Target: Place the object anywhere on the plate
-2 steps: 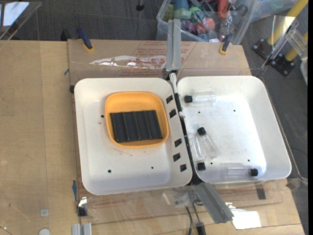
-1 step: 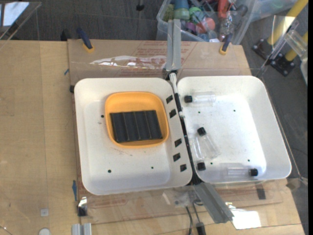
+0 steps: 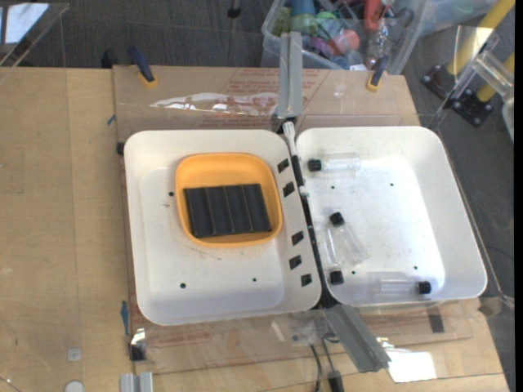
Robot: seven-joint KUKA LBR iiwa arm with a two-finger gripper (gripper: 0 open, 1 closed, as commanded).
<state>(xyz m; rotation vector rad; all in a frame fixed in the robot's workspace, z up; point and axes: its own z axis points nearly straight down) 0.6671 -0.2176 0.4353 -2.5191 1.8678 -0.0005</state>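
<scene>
The wooden surface (image 3: pixel 57 219) is carrying two shallow white bins, sitting side by side and touching along a central seam. The left bin (image 3: pixel 212 300) is occupying the 9 o'clock half of the view and the right bin (image 3: pixel 392 211) the 3 o'clock half. A clear storage crate (image 3: pixel 351 15) of coloured items is standing off the surface at 1 o'clock. An orange plate (image 3: pixel 225 163) is lying flat in the left bin, toward that bin's 12 o'clock side. A black ribbed block (image 3: pixel 227 210) is resting flat on the plate, inside its rim and toward its 6 o'clock edge. Three clear tubes with black caps are lying in the right bin: one (image 3: pixel 339 164) at its 11 o'clock corner, one (image 3: pixel 341 239) near the seam at 8 o'clock, one (image 3: pixel 396 285) along the 6 o'clock wall. The pincer's state cannot be told.
</scene>
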